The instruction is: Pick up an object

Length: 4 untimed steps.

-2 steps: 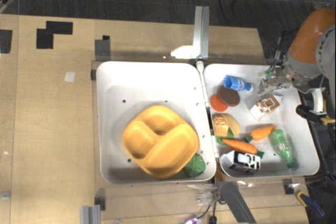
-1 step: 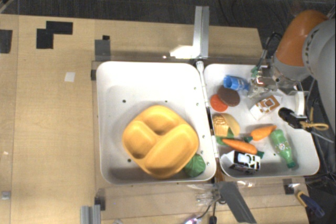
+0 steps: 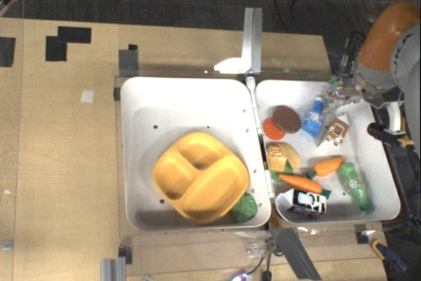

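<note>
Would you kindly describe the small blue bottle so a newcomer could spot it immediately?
Look in the right bin, toward its far end. The blue bottle lies just right of the brown disc. It is the only blue item; the other bottle is green.

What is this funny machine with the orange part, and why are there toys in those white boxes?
It is a robot arm, grey with an orange band, reaching in from the right. One camera looks down on it from above the bench. At the arm's tip is a gripper, like a hand with two fingers; I cannot tell whether it is open or shut. It sits over the right bin, near a little blue bottle. That bin also has a brown disc, carrots, a green bottle and a black-and-white toy. The left bin has a big yellow dish with something green tucked beside it. The robot's job is to pick something up.
</note>
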### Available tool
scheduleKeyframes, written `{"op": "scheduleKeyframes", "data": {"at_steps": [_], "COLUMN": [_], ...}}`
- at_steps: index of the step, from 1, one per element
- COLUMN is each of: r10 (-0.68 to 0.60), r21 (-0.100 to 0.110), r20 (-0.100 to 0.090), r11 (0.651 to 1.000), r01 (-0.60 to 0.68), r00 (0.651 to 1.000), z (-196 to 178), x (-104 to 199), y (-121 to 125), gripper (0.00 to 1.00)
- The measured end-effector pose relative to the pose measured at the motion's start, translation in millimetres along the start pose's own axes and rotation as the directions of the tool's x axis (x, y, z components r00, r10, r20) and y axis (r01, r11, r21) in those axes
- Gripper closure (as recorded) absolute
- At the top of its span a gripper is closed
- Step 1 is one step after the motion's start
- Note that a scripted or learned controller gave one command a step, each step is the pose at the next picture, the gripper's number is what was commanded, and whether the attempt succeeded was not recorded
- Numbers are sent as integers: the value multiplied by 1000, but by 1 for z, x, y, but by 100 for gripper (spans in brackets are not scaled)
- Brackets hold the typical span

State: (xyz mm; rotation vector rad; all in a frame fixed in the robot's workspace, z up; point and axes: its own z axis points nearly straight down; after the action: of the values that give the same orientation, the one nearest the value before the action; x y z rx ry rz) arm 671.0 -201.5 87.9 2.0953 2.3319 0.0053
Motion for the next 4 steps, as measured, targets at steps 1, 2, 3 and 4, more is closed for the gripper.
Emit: {"op": "scheduleKeyframes", "data": {"at_steps": [1, 2, 3, 4], "r10": [-5, -111, -82, -23], "r21": [6, -2, -6, 1], "r20": [-10, 1, -2, -1], "r11": [1000, 994, 997, 1000], "r01": [5, 111, 82, 23], "r00": [1000, 994, 997, 1000], "z": [1, -1, -3, -24], "x": [6, 1, 71, 42], "y": [1, -48, -77, -170], "gripper": [0, 0, 0, 0]}}
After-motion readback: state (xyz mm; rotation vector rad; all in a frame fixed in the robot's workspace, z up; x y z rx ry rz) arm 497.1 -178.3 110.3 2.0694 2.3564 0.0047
